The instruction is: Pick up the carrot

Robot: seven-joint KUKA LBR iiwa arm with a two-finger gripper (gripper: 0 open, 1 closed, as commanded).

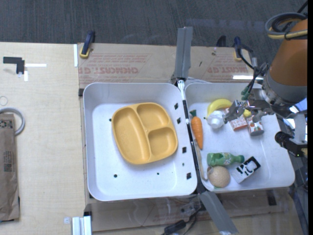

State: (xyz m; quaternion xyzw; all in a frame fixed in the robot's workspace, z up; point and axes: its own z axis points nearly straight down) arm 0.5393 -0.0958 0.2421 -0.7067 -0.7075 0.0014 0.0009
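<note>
The orange carrot [196, 131] with a green top lies lengthwise in the right bin [274, 180], close against its left wall. My gripper [243, 110] hangs over the upper middle of that bin, to the right of the carrot and well apart from it. It sits just above a small red and white box [239, 124], beside a yellow banana [219, 104]. Nothing of the carrot is near the gripper.
The right bin also holds a white round item [215, 121], a green bottle [223, 158], a tan ball [219, 176] and a black and white packet [246, 169]. A yellow divided plate [145, 132] lies in the left bin [98, 170].
</note>
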